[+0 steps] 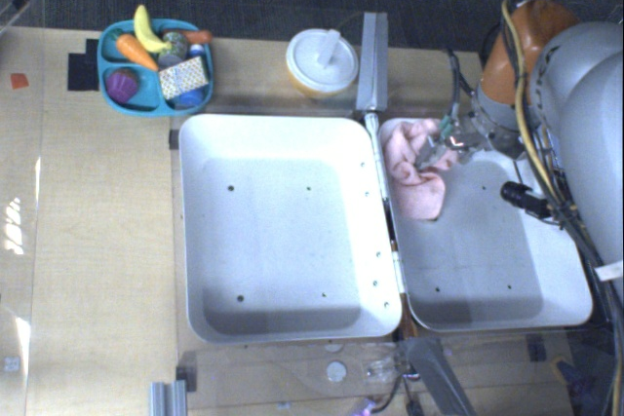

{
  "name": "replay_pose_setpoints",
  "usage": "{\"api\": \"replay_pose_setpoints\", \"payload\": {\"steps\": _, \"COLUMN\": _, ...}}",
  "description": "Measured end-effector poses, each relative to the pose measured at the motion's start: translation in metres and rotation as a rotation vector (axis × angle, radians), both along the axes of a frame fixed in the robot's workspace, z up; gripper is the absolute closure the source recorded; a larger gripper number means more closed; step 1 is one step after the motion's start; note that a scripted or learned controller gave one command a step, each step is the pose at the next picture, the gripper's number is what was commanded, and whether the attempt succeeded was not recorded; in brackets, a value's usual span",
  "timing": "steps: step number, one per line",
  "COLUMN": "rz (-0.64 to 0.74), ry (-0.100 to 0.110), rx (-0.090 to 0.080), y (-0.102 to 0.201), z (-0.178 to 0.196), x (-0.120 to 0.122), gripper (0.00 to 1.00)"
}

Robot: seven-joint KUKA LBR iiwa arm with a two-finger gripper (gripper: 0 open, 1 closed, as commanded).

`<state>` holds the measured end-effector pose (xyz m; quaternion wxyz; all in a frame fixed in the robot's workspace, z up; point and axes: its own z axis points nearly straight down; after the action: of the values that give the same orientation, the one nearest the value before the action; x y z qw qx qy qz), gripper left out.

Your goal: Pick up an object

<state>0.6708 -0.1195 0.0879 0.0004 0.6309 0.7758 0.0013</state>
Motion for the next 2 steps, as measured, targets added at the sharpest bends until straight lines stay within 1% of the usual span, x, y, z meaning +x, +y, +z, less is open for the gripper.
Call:
{"api": "replay_pose_setpoints", "payload": {"steps": 1, "rz": 0.157, "ry": 0.005, "rx": -0.018, "y": 0.0078, "z": 0.0004, "x": -0.0034, "gripper": 0.0}}
{"api": "replay_pose_setpoints", "payload": {"steps": 2, "rz": 0.166, "ry": 0.0, "rx": -0.009, "y": 0.0145, "z": 0.0098, "x": -0.0008, "gripper": 1.0}}
